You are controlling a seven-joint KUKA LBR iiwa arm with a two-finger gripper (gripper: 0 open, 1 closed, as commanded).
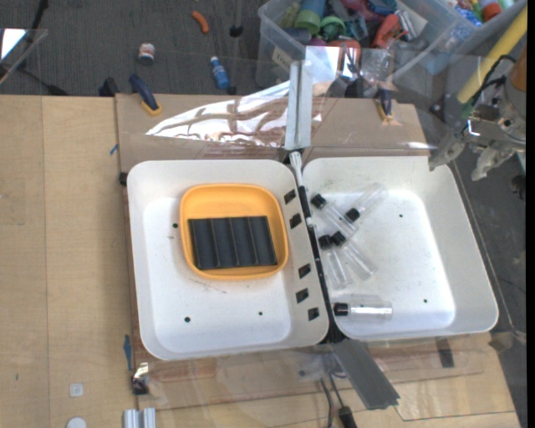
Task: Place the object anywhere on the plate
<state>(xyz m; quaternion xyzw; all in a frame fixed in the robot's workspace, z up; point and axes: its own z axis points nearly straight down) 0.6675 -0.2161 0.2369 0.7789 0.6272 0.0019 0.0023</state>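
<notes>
At the upper right corner of the view, above the far rim of the right bin (468, 251), you can make out the gripper (489, 142) as a tangle of grey metal and cable, and you cannot tell from this angle whether the jaws are spread or pressed together; nothing shows between them, so count it as carrying nothing. Below and to the left of it, inside that right bin, lie several clear plastic vials with black caps (344, 238), most of them heaped against the divider side and overlapping one another at slanted angles. One separate vial (364, 310) lies on its side near the front edge of the bin, apart from the heap, cap pointing toward the divider; you would judge it the easier pick, since nothing leans on it. Across the divider, in the left bin (159, 318), sits the orange plate (194, 205), squarish with rounded corners, and on it rests a black ribbed insert (232, 242) that covers most of its floor. None of the vials is on the plate or in the left bin, so you should read the task as not yet begun: the reach down, the grasp, the carry over the divider and the release all remain. Beyond the bins, the surface carries crumpled clear film (226, 121) and a tote of bright toys (351, 25).
</notes>
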